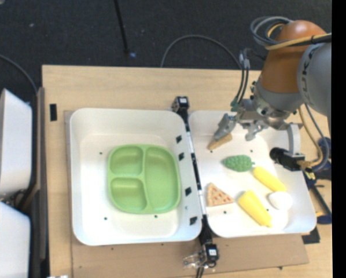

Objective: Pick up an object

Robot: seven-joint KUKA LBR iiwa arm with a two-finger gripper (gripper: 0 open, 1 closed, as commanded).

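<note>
My gripper [238, 130] hangs over the back of the right bin [208, 120], its two fingers spread apart and open, with nothing between them. A small tan wedge [216, 143] lies on the bin floor right at the tip of the left finger [225, 125]; whether they touch is unclear. In front of the gripper lie a green bumpy piece [238, 163], two yellow pieces [269, 178] [254, 207], a white egg-like piece [280, 201] and a pizza slice [218, 196].
The left bin [86, 126] holds a green divided plate [144, 178]. A ridge with black clips [190, 167] separates the two bins. The arm's orange band [289, 57] rises at the back right.
</note>
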